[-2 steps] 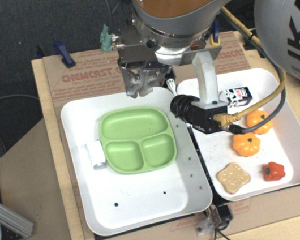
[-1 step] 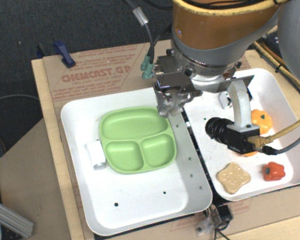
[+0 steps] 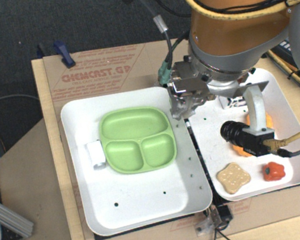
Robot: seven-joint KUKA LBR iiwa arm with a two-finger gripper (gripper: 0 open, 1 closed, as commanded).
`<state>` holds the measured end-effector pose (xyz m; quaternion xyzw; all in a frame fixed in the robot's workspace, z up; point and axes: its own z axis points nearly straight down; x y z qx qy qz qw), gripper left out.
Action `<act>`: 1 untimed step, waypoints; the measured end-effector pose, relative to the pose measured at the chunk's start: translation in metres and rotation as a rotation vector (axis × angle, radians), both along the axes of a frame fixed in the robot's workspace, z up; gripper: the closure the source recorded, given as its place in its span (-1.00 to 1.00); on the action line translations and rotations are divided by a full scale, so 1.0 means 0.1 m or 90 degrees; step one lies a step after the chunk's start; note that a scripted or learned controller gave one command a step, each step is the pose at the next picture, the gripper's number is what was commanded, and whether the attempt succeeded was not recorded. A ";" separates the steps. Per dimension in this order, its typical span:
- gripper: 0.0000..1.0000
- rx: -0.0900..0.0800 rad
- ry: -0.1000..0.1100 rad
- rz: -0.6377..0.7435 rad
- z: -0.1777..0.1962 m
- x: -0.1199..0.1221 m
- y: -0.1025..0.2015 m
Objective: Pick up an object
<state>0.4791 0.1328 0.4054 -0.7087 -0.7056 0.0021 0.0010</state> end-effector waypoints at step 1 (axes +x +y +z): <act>1.00 0.001 -0.003 0.003 0.12 0.01 0.03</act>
